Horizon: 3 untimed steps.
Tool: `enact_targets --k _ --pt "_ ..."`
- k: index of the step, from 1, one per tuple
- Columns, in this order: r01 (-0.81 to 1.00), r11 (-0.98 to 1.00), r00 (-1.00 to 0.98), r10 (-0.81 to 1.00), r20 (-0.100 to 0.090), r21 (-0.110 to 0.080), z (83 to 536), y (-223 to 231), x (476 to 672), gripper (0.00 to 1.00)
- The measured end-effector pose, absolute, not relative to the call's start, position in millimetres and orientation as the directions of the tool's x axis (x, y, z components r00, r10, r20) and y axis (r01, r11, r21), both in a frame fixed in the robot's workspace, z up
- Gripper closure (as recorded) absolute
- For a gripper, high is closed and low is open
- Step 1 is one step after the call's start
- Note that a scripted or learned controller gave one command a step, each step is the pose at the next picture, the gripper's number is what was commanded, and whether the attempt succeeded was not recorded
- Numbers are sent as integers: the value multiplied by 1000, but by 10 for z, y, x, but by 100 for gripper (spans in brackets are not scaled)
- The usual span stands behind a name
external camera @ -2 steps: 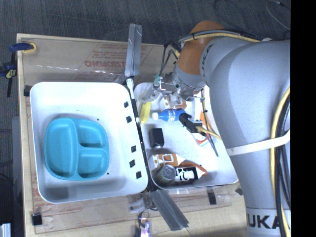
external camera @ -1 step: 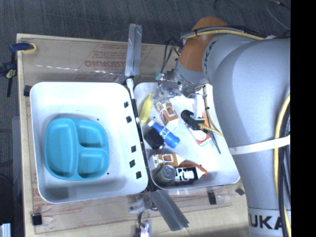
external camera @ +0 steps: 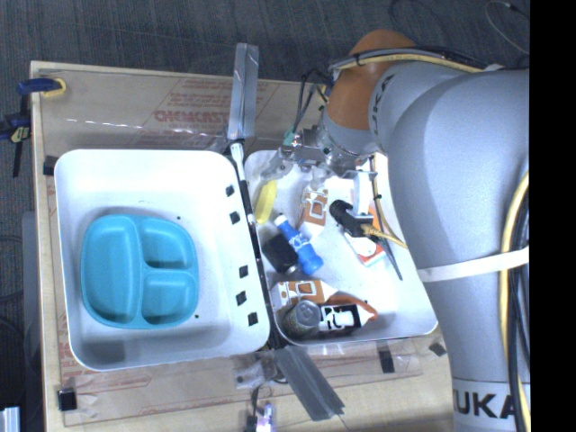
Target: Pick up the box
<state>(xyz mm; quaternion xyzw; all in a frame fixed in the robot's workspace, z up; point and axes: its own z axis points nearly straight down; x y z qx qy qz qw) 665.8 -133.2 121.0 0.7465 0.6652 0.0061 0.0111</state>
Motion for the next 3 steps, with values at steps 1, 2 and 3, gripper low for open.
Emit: enact_targets --k 1,2,3 --pt "983 -185 185 983 0 -2 1966 -1708 6114 0" --pt "998 65 -65 998 1 -4 2167 -2025 5716 0" --pt "998 64 -64 998 1 -3 2052 -2102 5293 0"
